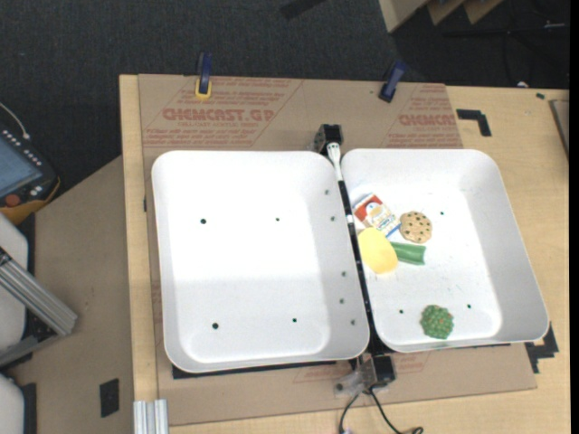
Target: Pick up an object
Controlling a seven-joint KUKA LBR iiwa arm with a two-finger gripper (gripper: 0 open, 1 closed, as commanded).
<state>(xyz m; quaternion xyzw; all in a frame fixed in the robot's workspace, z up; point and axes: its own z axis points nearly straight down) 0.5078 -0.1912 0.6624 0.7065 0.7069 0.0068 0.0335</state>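
cookie (pixel 415 227), lemon (pixel 377 251), right bin (pixel 507 233)

Honestly, I can't tell the arm's pose, the wrist angle or how the hand is set at this moment, so I'm not going to guess at any of it.
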